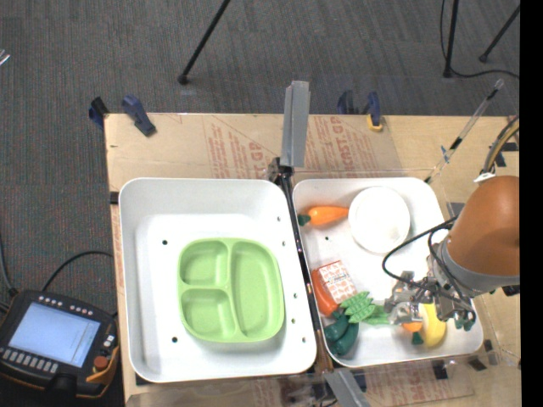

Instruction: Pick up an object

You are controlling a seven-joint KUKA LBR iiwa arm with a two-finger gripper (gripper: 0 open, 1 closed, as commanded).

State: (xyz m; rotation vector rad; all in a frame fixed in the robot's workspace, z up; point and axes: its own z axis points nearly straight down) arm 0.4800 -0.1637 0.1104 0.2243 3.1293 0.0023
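Note:
My gripper (427,309) hangs low over the near right corner of the right bin (428,189), at the end of the grey arm with its orange band (490,223). Directly beneath it lie a yellow banana (433,329) and a small orange piece (412,326), partly hidden by the gripper. To its left lies a green leafy toy (361,307), and a dark green item (342,337) sits a little nearer the bin's front. A red carton (333,283) rests further left. An orange carrot (327,215) and a white round plate (379,219) lie at the far side of the bin.
The left bin (136,227) holds a light green divided plate (231,290). A grey upright post (295,130) stands behind the bins where they meet. A teach pendant (55,333) lies off the bench at the near left. Black cables loop beside the wrist.

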